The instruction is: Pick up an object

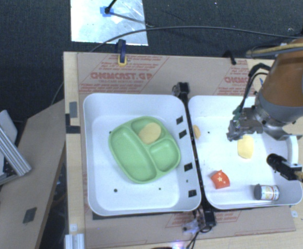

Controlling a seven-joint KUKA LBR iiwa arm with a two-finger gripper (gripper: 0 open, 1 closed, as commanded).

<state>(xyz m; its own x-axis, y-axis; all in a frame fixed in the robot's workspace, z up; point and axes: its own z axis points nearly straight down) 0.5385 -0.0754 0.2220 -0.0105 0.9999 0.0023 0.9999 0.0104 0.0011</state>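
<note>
Bins first, seen from the overhead camera. The left bin (97,154) carries a green divided plate (135,162) set at a slant. A yellow food piece (150,133) rests in the plate's compartment toward the far rim. It looks already sorted, so I judge it is not my target.

The right bin (213,152) holds loose things lying well apart, which leaves me room to come down on any one of them. A yellow lemon-like object (246,148) lies near the middle and a red object (220,179) closer to the near rim. A small can (267,192), apparently on its side, lies toward the near right corner. A small pale yellow bit (196,132) sits close against the divider between the bins.

My arm (288,87) reaches in from the right and bends over the right bin. My gripper (237,130) hangs just beside the yellow lemon-like object, on its far-left side. From this slant I cannot tell whether it touches the object or floats above it. I also cannot tell whether my gripper is open or closed, since it reads as a dark cluster against the white. I see no object gripped.

I judge the yellow lemon-like object the likeliest candidate. It lies free on the bin floor, and the pick is not yet made. To take it, I would need to shift slightly toward the near right and centre over it before closing.
</note>
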